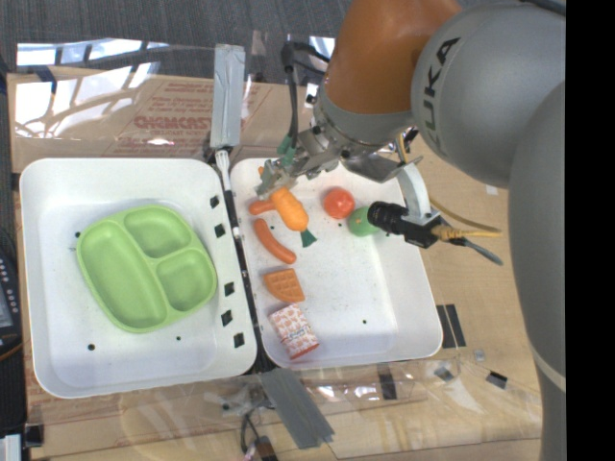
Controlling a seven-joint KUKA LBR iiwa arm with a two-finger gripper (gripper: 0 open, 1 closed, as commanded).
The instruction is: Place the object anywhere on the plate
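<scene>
The pincer [276, 173] hangs low in the right bin [404, 305], just above the carrot [289, 209]; whether it grips I cannot tell. The green plate [144, 267] lies in the left bin [58, 353].

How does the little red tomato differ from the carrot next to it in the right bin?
The tomato is round and red; the carrot is long, tapered and orange with a dark green tip. The tomato lies apart from the tool, while the carrot sits right under it. The carrot looks the larger of the two. Both look like toy food and lie in the right bin.
</scene>
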